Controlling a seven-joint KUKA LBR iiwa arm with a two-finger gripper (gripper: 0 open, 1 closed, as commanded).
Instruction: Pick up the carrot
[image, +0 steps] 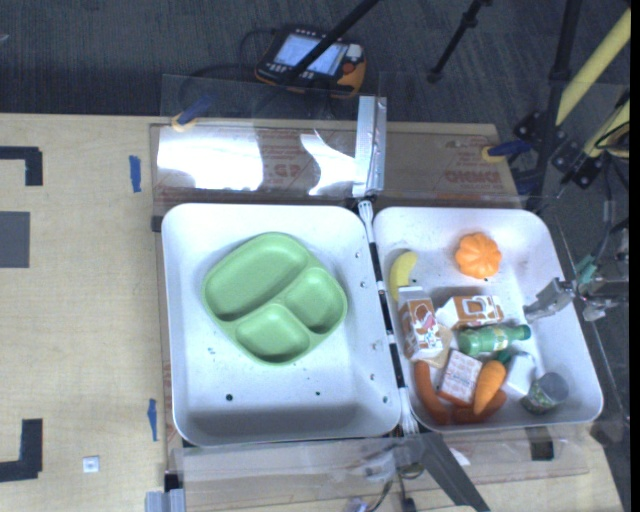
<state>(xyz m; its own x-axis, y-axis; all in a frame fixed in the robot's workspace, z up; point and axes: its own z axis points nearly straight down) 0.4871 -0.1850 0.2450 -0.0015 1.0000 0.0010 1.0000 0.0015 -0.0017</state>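
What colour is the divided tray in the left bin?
Light green. The divided tray shows plainly in the camera view, lying in the left bin.

Carrot (489, 387) lies among clutter in the right bin (560, 240).

You have two white bins: the left bin (190, 390) carries a pale green divided tray (275, 297), the right bin (560, 250) a jumble of colours. There, the carrot (489, 386) is orange, like the small pumpkin (478, 255) near the far wall. The banana (402, 270) is yellow, the bottle (490, 340) green, the sausage (428, 392) reddish-brown. The small cartons (421, 327) show white and orange print. Your table (70, 300) is light tan wood with black and blue tape marks.
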